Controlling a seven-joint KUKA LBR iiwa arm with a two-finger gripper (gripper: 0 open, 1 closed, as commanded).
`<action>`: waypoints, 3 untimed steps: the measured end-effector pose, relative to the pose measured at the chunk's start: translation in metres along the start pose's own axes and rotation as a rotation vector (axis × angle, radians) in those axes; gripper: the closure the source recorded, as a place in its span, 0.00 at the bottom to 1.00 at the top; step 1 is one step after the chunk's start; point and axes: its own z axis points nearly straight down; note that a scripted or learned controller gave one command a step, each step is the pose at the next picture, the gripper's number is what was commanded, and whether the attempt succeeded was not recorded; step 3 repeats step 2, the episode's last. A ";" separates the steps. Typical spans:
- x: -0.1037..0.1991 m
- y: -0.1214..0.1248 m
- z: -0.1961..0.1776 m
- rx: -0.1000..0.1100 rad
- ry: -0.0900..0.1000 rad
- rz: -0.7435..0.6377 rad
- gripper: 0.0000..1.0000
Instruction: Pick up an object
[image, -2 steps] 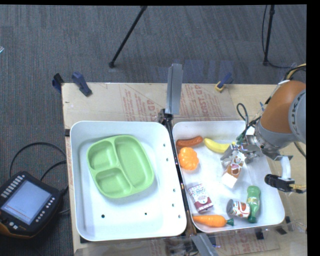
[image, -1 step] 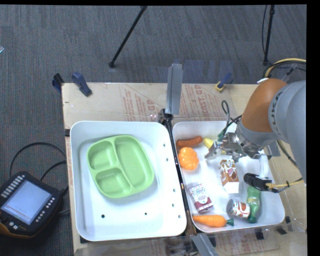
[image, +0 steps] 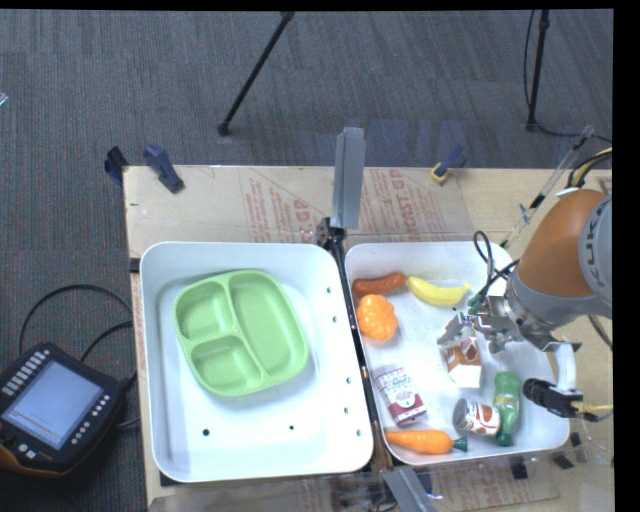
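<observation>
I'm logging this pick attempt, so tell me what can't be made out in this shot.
- Pincer: open or shut is too small and cluttered to tell, in the camera view.
- Small carton: its top is hidden by the pincer; gripped or merely touched is unclear.
- Can: label too small to read.
- Green bottle: partly overlaps the can.

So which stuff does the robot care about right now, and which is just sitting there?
For the job:
gripper
small carton beneath it

Just lying about:
banana
sausage
orange pumpkin
red box
carrot
can
green bottle
green tray
</observation>
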 end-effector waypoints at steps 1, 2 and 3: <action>0.000 0.000 -0.009 0.002 0.002 0.006 1.00; 0.048 -0.005 -0.146 0.000 -0.002 0.104 1.00; 0.048 -0.005 -0.146 0.000 -0.002 0.104 1.00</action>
